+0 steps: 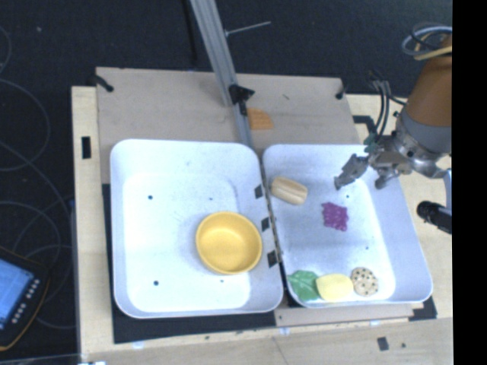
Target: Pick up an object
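We see the gripper hovering over the right bin, jaws apart and empty, the purple object lying just near-left of them.

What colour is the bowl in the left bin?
Yellow: the bowl shows clearly in the camera view.

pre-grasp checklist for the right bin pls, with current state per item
1. Gripper holds nothing: ok, no object between its fingers.
2. Gripper open: ok, fingers look spread.
3. Nearest target, the purple object, stands apart from its neighbours: ok.
4. Gripper over that target: not ok, it sits up and to the right of it.
5. Tan roll away from the bin wall: not ok, it lies near the divider.
6. Green, yellow and cookie pieces separated: not ok, bunched at the front edge.
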Robot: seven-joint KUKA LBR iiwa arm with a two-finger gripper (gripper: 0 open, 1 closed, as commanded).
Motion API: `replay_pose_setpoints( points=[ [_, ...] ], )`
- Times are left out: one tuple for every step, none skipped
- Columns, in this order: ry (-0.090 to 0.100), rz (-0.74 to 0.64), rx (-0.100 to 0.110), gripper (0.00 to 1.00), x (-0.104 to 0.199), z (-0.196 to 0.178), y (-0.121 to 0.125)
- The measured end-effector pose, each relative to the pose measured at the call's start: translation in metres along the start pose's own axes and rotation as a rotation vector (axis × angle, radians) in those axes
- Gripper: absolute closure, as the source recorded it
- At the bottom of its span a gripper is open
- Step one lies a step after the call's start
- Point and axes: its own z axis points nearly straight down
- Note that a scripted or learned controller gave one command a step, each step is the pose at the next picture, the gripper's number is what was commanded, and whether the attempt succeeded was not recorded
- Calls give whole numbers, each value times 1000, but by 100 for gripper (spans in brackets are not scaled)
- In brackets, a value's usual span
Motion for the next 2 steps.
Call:
replay_pose_setpoints(
  points=[
    [1,1,2,0,0,59,7],
    [0,4,0,0,5,103,9]
  ],
)
